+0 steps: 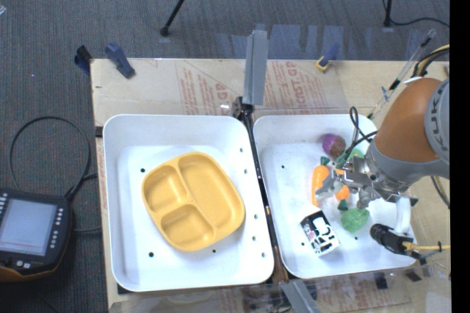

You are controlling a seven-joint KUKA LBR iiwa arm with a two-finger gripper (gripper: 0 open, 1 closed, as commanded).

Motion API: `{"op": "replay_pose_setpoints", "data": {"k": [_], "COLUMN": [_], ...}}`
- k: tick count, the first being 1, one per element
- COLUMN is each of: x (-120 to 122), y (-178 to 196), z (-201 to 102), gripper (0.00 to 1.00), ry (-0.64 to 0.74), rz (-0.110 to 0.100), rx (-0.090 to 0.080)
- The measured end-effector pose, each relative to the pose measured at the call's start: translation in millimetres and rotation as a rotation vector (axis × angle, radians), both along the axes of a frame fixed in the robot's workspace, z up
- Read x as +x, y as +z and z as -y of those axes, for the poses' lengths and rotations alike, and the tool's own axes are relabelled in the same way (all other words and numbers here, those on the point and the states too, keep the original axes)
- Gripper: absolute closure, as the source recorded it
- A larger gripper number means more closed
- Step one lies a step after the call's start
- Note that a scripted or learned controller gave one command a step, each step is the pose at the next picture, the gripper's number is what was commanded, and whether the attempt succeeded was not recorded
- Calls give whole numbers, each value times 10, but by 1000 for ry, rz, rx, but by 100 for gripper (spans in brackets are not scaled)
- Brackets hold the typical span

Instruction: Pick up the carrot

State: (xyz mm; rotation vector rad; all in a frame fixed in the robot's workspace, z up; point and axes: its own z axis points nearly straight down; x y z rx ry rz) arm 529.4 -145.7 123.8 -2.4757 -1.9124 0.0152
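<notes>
- The gripper (pixel 342 183) hangs low in the right bin (pixel 290 260), roughly mid-bin and toward its right wall. Its metal fingers reach left to the carrot (pixel 320 181); whether they are spread or closed, or have any hold on it, I cannot tell from this angle.
- The carrot lies lengthwise in the middle of the right bin, just left of the gripper. A second small orange piece (pixel 342 192) shows right at the fingers; it may be part of the carrot or another item.
- Likely trouble: the fingers seem to meet the carrot at its side, not across it, so closing could nudge it toward the bin's left wall or let it slip out.
- The green toy (pixel 355 219) sits just below the gripper and the purple vegetable (pixel 333 144) just above the carrot, toward the far wall; either could be caught or pushed by mistake.
- The black-and-white box (pixel 319 232) near the front edge is a little apart, less of a hazard.
- The left bin (pixel 121 157) holds a yellow divided plate (pixel 192 200), well away from the work.
- Cables (pixel 411 69) trail by the arm (pixel 411 131) at the right edge.
</notes>
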Motion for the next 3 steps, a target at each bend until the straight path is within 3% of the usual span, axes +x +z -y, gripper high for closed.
{"op": "replay_pose_setpoints", "data": {"k": [1, 2, 3], "x": [620, 617, 630], "y": [-387, -293, 997], "z": [-25, -23, -367], "gripper": [0, 100, 100], "ry": [-181, -182, 108], "rz": [8, 6, 19], "rx": [-4, -1, -3]}}
